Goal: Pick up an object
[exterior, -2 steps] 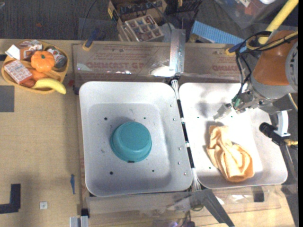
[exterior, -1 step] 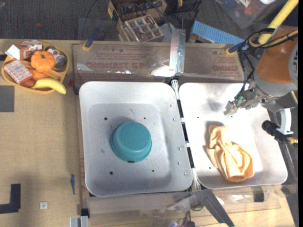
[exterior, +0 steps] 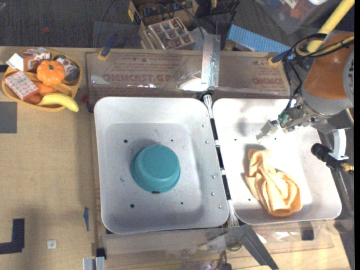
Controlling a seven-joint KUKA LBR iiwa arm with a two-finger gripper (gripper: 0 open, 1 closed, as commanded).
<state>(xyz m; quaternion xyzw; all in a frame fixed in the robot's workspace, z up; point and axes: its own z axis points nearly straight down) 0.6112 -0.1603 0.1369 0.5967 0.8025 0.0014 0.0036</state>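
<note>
- Over the right bin (exterior: 236,117), toward its back corner, the claw (exterior: 270,128) hangs off the grey arm (exterior: 329,77) with nothing visibly in it. Honestly can't tell if it's open or closed, too small and blurry from this angle.
- Closest thing to grab is the crumpled yellow-orange cloth (exterior: 274,184), lying in the same bin, forward of the claw and clearly apart from it.
- Other candidate is the teal bowl (exterior: 156,167), upside down in the middle of the left bin (exterior: 112,117), well away from the claw on the far side of the divider.
- What could go wrong, my guess: the cloth is floppy and bunched, so a pinch on a loose fold could just slide off or lift one edge.
- Coming down off-centre would probably mean grabbing air or scraping the bin floor.
- Bowl looks worse: smooth rounded dome, so the claw could skid off it.
</note>
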